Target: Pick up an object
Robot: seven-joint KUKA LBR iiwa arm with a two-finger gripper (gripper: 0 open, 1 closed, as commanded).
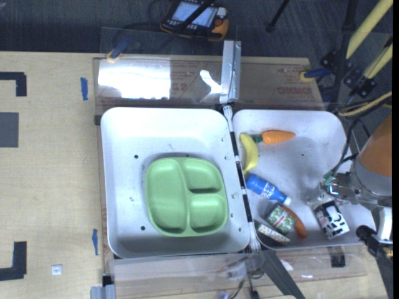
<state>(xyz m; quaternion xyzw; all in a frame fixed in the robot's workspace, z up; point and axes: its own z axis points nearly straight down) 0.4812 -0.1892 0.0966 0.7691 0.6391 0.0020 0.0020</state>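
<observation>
The arm [374,167] was seen at the right edge, over the right bin [312,126]. The gripper [330,217] was positioned low at the bin's near right corner; how far it was opened could not be told, and no object was seen held. A carrot [277,137], banana [249,151], bottle [267,189] and can [282,220] were found in that bin. A green tray [186,195] was found in the left bin [124,129].
</observation>
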